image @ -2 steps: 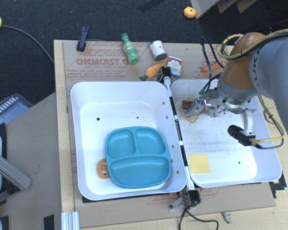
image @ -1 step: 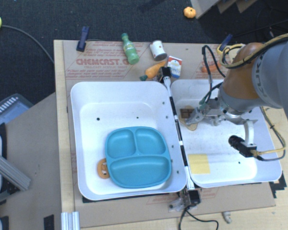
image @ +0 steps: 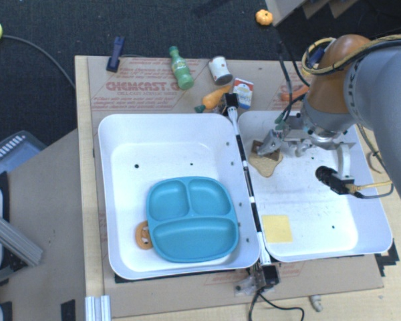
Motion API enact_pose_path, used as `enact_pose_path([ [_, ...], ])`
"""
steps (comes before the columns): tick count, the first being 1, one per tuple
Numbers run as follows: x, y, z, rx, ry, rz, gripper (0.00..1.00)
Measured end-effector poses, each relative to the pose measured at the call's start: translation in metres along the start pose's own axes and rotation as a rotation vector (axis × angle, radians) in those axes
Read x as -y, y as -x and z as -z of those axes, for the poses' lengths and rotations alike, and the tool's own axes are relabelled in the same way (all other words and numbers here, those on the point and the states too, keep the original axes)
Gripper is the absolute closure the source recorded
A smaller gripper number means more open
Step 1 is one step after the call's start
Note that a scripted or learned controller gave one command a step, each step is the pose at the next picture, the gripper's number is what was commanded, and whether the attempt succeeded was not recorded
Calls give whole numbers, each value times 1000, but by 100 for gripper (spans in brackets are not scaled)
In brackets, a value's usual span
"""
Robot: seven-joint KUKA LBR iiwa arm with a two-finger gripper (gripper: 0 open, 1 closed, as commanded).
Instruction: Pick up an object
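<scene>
Flat tan bread-slice-shaped toy [image: 262,164] at far left of the right white bin [image: 367,236], end effector [image: 275,144] just above it, finger state impossible to tell, thin yellow square [image: 277,228] lying nearer, blue divided plate [image: 190,217] in left white bin [image: 120,179].

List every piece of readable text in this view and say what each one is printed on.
"CHEMCAST" in red on the brown board behind the left bin; the smaller red lines around it are too blurred to read.
Red print on the board beside the right bin: unreadable.
Labels on the green bottle, small can and carton: too small to read.
</scene>
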State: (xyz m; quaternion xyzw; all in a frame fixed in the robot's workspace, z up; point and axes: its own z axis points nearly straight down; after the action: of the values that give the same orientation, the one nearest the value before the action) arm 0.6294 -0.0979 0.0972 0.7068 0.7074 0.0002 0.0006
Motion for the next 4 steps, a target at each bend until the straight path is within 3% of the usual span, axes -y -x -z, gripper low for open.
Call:
enact_pose_path([
  [2,-38,-1,-12,1,1,1,0],
  [3,-10,-2,-13,-1,-3,-1,0],
  [4,-11,-2,-2,0,0,0,100],
])
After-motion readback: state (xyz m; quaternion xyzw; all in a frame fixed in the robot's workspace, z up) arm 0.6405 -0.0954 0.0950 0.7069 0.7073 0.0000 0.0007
